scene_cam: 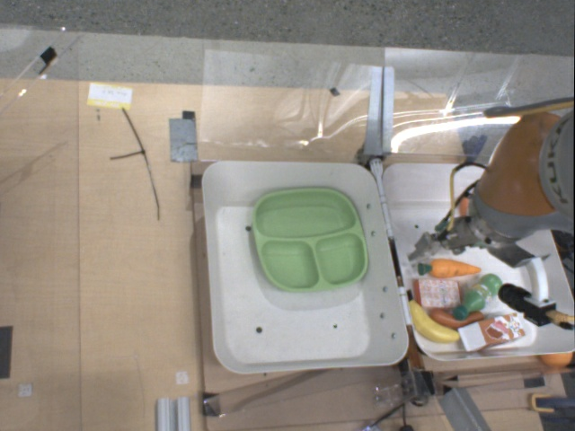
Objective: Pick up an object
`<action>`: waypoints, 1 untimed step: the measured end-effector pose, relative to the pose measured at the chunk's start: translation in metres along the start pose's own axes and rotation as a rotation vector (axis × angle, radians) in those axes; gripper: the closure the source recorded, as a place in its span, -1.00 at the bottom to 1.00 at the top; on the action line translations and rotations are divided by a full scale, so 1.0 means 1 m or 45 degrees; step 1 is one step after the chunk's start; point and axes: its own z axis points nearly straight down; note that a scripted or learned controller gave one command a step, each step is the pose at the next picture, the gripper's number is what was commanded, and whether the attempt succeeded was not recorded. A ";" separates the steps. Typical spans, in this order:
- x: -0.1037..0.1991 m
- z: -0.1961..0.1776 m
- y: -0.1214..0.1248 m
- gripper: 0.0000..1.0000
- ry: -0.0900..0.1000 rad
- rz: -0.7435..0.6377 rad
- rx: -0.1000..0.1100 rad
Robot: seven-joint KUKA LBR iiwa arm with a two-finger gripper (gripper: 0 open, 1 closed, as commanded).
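Carrot (455, 268) in the right bin (404, 205), lying flat at the top of a small heap near that bin's front edge. Pincer (442, 237) sits low just behind the carrot, close to its leafy end; whether it is open or closed I cannot tell, and nothing shows between its tips. Below the carrot: a red-patterned packet (439, 292), a green bottle (476, 296), a banana (429, 322) along the front, a small carton (492, 331). Left bin (225, 330) carries a green divided plate (310, 238).

Judgement: the carrot looks like light, stiff plastic, smooth and tapered, so likely to slip toward its thin point. Best hold is across the thick middle, clear of the packet touching it.
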 end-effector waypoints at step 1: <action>0.003 0.012 -0.031 -1.00 0.003 -0.207 0.008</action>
